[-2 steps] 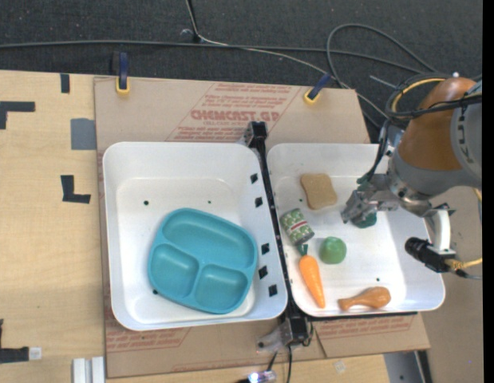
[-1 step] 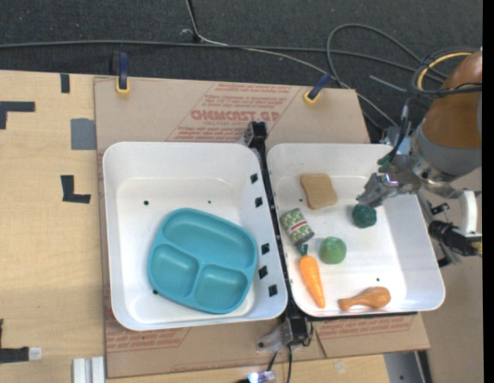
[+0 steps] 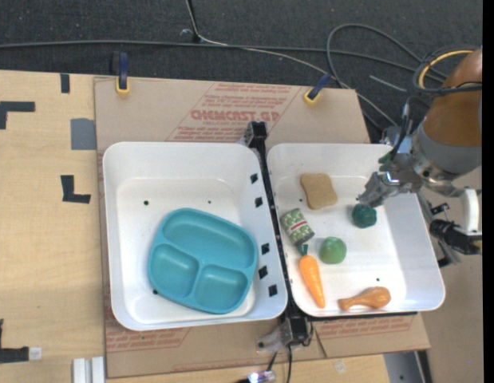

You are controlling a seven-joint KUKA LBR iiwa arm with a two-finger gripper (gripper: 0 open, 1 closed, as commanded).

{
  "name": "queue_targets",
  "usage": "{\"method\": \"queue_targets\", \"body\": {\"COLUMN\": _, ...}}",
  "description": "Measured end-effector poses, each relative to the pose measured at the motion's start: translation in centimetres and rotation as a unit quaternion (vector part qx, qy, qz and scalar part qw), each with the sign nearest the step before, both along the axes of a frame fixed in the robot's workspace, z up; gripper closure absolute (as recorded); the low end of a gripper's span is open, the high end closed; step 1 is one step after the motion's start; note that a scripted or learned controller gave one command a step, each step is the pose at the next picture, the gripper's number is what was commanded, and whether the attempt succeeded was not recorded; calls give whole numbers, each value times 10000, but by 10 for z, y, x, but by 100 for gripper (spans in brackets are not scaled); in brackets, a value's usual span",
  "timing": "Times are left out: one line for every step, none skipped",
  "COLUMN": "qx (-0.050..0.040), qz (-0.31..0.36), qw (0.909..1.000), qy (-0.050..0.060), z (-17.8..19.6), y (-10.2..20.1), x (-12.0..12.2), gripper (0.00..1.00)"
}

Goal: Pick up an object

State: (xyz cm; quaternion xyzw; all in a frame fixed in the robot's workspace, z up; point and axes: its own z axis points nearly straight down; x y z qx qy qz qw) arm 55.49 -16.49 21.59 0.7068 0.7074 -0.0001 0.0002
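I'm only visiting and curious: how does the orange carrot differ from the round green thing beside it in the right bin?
The carrot is orange, long and tapered; the green ball is round and compact. The carrot lies lengthwise toward the bin's front edge; the green ball sits nearer the middle. Both look like toy food and rest untouched on the right bin floor, away from the tool.

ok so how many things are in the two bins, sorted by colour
blue: 1, the tray
green: 3, the dark green ball, the light green ball, the patterned block
orange: 1, the carrot
tan: 2, the bread slice, the drumstick
total: 7
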Motion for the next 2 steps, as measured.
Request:
{"method": "queue_targets", "body": {"qx": 7, "qz": 20, "qw": 10000, "qy": 11, "z": 2, "y": 54, "x": -13, "gripper": 100}}
{"method": "queue_targets", "body": {"qx": 10, "qz": 29, "qw": 10000, "qy": 5, "z": 3, "y": 107, "x": -3, "gripper": 100}}
